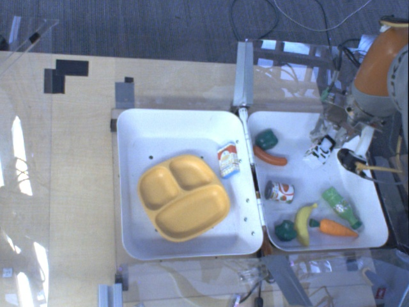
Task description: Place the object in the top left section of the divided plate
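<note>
Overhead, the wooden surface [64, 171] is carrying two white bins side by side. Far to the tool's left, the left bin [134, 235] is holding the yellow divided plate [184, 197], with bare white floor lying open around most of it. A small red-and-white carton [228, 160] is resting just beside the plate's upper right rim, close to the wall between the bins.

The right bin [377, 235] is sitting under the tool [329, 139], which is hovering over its upper right corner; whether it is clenched or released cannot be told. Just left of the tool, a red sausage [271, 158] is touching a dark green piece [266, 139]. Below lie a small can [280, 192], a green bottle [341, 207], a banana [303, 222] and a carrot [337, 228], crowding the lower floor.
</note>
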You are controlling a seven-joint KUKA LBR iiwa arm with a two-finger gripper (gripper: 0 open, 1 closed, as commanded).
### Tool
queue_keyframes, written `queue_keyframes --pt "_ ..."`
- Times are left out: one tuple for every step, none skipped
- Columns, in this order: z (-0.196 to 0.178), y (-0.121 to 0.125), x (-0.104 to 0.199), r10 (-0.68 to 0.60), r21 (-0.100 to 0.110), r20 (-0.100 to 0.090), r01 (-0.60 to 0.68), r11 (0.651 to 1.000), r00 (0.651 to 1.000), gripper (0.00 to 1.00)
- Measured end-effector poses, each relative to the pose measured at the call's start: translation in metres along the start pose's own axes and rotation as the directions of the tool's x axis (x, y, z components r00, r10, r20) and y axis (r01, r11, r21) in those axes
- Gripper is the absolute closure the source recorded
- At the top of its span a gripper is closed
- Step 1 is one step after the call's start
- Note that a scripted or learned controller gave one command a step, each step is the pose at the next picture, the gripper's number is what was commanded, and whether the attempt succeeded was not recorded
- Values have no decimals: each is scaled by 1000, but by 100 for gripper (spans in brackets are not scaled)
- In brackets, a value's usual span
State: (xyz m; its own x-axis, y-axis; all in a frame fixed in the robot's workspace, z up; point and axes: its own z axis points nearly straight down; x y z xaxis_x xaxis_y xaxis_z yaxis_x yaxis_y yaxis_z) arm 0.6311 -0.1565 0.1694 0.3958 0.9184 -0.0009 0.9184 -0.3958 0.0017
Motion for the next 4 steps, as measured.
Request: queue_keyframes --pt "-14 -94 85 -20 2 -2 20 1000 1000 100" --pt "-41 -78 181 17 1 -2 -17 1000 1000 100" --pt "-57 -56 229 -134 -1 -1 134 991 991 100" --pt "-65 -56 232 -142 -2 0 142 990 990 100"
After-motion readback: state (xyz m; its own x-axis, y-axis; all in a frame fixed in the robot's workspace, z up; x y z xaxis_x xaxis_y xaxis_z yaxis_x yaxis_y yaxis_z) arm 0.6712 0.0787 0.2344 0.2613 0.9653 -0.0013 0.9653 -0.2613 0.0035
